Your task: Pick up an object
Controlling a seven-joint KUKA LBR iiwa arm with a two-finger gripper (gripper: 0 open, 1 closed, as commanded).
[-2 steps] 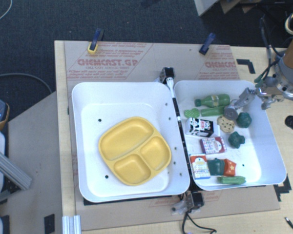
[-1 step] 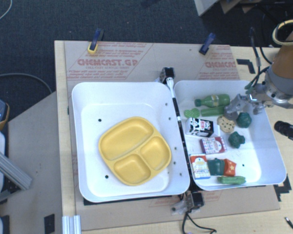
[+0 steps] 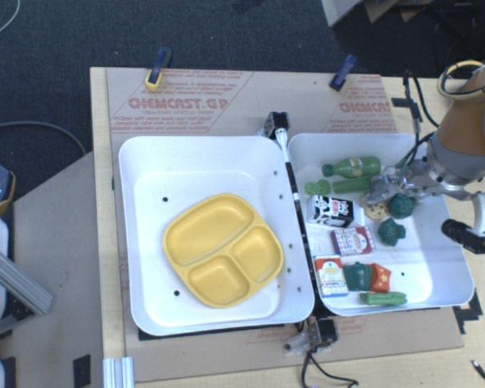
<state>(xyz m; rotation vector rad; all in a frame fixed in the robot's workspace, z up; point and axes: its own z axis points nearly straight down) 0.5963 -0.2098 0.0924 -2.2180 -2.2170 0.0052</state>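
Low over the right bin point(image 3: 449, 285), the end effector point(image 3: 388, 191) sits amid the toys, its metal parts touching or just above a dark green rounded toy point(image 3: 402, 206) and a small tan piece point(image 3: 377, 210); how far it is open cannot be told. A green bottle point(image 3: 352, 167) lies just behind it, while the left bin point(image 3: 145, 217) holds a yellow divided plate point(image 3: 223, 249).

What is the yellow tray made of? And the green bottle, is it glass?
The yellow tray looks like moulded plastic: one even colour, rounded compartment walls, a soft matte sheen. The green bottle lying in the right bin is probably plastic too, likely a toy; it looks solid green rather than see-through like glass, though it is too small to be sure.
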